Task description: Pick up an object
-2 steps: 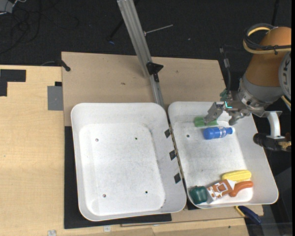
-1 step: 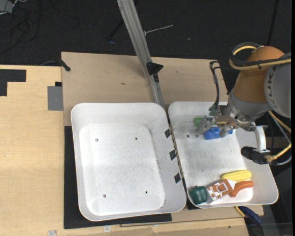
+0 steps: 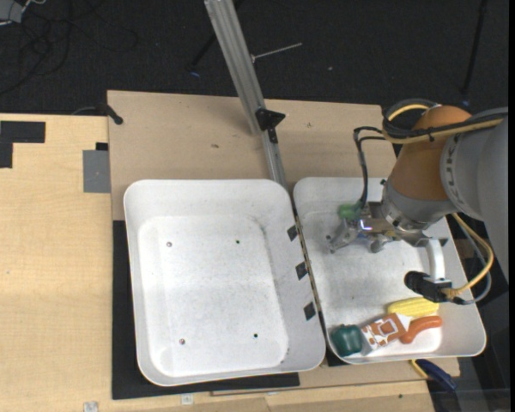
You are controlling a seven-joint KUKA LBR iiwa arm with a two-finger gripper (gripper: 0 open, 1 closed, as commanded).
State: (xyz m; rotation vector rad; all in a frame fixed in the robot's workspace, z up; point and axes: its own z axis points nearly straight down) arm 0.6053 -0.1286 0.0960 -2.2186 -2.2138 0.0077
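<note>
gripper (image 3: 359,233): down low in the right bin (image 3: 360,292), in its back half. Honestly can't tell from this angle if it's open or closed.
arm (image 3: 422,163): grey with the orange band, comes in from the right over the back right part of that bin.
green bit (image 3: 350,211): small green thing just beside the gripper, on its far side. Can't tell if it's touching or gripped.
yellow thing (image 3: 410,307): near the front right of the right bin, well apart from the gripper.
orange thing (image 3: 422,323): right under the yellow thing, looks like they're touching.
pack (image 3: 383,330): white and orange, lying flat, just left of the orange thing.
teal cup (image 3: 348,340): front left corner of the right bin, beside the pack.
left bin (image 3: 206,273): white, sits right up against the right bin.
clips (image 3: 301,269): little black ones along the seam between the bins.
rail (image 3: 240,67): metal, slants down from the top toward the back of that seam.
</note>
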